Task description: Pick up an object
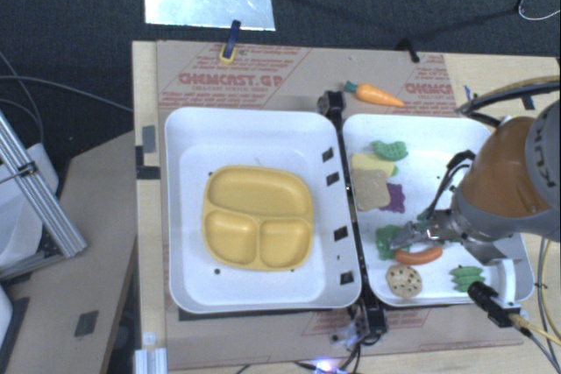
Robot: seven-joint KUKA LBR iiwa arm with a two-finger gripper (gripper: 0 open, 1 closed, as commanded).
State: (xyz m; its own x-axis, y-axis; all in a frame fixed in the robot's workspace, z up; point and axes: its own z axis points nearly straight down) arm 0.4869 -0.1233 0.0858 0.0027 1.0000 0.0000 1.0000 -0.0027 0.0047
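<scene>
Two bins: side by side on the surface point(263, 70).
Left bin point(184, 188): yellow divided tray point(259, 216), far left of the claw.
Claw point(405, 239): low in right bin point(438, 136); spread or pressed together, cannot tell.
Orange sausage point(419, 256): just below the claw, touching or not unclear.
Cookie point(403, 280): below the claw.

The grey arm with its orange band point(513, 179) is cut off at the three o'clock edge and covers part of the right-hand shallow white bin point(438, 131). The metal two-finger gripper point(408, 236) is too blurred to read.
</scene>
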